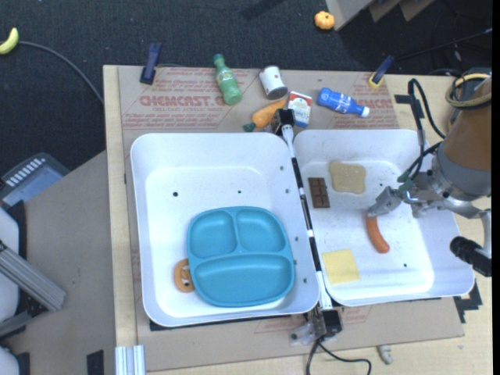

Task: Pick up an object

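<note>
1. Nearest you, in the left bin (156, 170): a blue compartment plate (240, 255) with three sections, and a small brown pretzel-like piece (183, 276) tucked against the plate's lower left edge.
2. In the right bin (406, 143), near side: a yellow square slice (341, 266) lying flat, and an orange-red sausage (377, 233) just beyond it.
3. Farther in the same bin: a dark brown bar (318, 192) beside the divide between the bins, and a tan bread slice (348, 177) next to it. No writing on any of these can be read.
4. Your arm (469, 143) enters from the right, its orange band over the bin's right rim. The gripper (388, 203) reaches left and down, its tip just above the upper end of the sausage; nothing shows between the fingers, and you cannot tell how wide they stand.
5. Beyond the bins, the board (183, 96) reads "CHEMCAST" in red print.
6. On that board: a green bottle (228, 81), a small white can (273, 81), an orange carrot-like toy (268, 115), a white-and-red carton (298, 108) and a blue bottle (341, 102); their labels are too small to read.
</note>
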`<state>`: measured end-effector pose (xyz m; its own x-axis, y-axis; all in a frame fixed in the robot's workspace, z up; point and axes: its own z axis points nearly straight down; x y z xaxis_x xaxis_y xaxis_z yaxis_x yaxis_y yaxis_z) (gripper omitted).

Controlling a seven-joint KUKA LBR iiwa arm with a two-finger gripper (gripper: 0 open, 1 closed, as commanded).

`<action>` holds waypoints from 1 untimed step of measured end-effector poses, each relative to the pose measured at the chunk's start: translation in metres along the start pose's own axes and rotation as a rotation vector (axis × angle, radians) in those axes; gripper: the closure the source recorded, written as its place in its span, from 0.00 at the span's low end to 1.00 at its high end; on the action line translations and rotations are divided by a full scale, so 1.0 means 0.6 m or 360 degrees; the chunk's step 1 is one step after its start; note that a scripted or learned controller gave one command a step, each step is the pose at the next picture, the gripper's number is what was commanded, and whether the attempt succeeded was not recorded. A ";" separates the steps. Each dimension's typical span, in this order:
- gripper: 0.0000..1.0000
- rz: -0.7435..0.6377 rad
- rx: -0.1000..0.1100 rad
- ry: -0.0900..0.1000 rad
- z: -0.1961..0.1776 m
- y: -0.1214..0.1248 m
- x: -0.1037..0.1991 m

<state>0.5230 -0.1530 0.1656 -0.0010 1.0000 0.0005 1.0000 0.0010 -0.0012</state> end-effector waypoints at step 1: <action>0.00 0.0001 0.0003 0.0001 0.128 0.023 0.013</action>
<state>0.5365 -0.1451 0.0888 -0.0001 1.0000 0.0013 1.0000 0.0001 -0.0033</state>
